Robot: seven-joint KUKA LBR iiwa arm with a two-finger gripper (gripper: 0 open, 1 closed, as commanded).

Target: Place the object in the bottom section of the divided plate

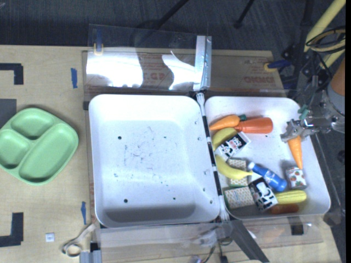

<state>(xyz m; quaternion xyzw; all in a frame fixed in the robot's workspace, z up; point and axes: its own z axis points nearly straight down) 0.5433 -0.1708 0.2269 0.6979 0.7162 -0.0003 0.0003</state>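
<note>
The green divided plate point(70, 131) lies on the wooden bench at the far left, outside both bins, its large section nearest the front. My gripper point(296, 130) hangs over the right side of the right bin point(322, 188). Directly under it is a small orange carrot point(296, 152), wide end up against the gripper and tip pointing toward the front. Whether the carrot is gripped or just lies below is not visible.
The right bin also holds a larger carrot point(225, 121), an orange-red piece point(255, 125), a banana point(230, 169), a blue bottle point(270, 177) and several small cartons. The left bin point(98, 111) lies between the gripper and the plate. A clear sheet point(142, 64) stands behind it.
</note>
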